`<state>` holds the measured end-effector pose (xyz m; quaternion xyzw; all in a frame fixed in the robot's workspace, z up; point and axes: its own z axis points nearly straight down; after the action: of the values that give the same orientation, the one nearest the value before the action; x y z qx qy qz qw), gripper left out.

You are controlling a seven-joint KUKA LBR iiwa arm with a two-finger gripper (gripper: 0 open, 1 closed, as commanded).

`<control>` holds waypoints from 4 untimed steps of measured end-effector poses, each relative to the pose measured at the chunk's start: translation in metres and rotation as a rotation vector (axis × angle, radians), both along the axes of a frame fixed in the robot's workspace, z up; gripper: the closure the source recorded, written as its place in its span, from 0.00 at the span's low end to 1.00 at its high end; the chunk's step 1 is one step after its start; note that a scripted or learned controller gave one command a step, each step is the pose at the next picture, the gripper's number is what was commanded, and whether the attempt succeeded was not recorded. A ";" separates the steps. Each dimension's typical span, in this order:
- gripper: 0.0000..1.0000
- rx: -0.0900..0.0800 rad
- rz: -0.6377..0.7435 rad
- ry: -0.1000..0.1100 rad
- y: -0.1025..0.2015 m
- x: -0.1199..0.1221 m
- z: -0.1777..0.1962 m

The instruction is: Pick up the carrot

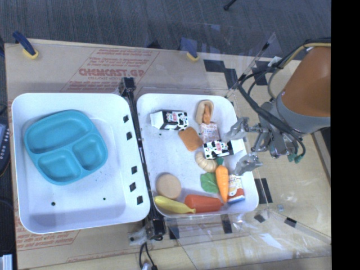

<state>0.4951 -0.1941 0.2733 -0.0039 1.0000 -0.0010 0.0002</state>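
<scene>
We take the right bin (pixel 147 151) as our landmark. The carrot (pixel 223 183) lies inside it near its right wall, toward the front, orange and pointing roughly front to back, with a green leafy toy (pixel 209 181) touching its left side and a small carton (pixel 237 189) against its right. A red piece (pixel 203 202) and a yellow banana (pixel 173 206) lie along the bin's front wall, and a round tan disc (pixel 168 185) sits just behind the banana. Nearer the bin's middle we see a cow-patterned carton (pixel 217 148), a pale croissant-like piece (pixel 205 161) and a brown bread piece (pixel 190 139). At the bin's back are a second cow-patterned carton (pixel 169 119) and a hot dog (pixel 205 111).

The gripper (pixel 241 147) hovers at the bin's right rim, its two fingers spread apart with nothing between them, above and behind the carrot and not touching it. Left of the bin, the neighbouring bin (pixel 22 204) holds a blue divided plate (pixel 64 145).
</scene>
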 end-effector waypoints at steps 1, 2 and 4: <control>0.00 0.004 0.072 0.002 -0.014 0.003 -0.160; 1.00 0.001 0.082 -0.003 -0.012 0.006 -0.148; 0.00 0.002 0.218 -0.001 -0.005 0.030 -0.134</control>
<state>0.5250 -0.1994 0.1393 -0.1125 0.9936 -0.0002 0.0009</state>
